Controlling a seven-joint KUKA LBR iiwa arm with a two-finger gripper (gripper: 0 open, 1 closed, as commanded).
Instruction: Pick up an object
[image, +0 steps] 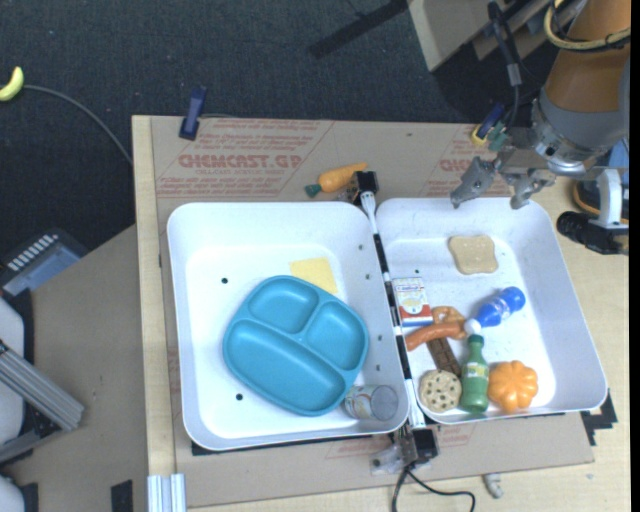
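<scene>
Above right bin (560, 250) far rim: end effector (496, 192) hovering, fingers spread.

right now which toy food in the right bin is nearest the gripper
The tan slice of bread, lying alone at the bin's far end just below the gripper; the other foods cluster at the near end.

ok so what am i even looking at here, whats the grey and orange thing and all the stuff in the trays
It is a robot arm, seen by one camera looking down on a bench. Its pincer hangs open above the top edge of the right bin, holding nothing. That bin holds toy food: bread, a blue bottle, a green bottle, a pumpkin, a cookie. The left bin holds a blue plate and a yellow slice.
</scene>
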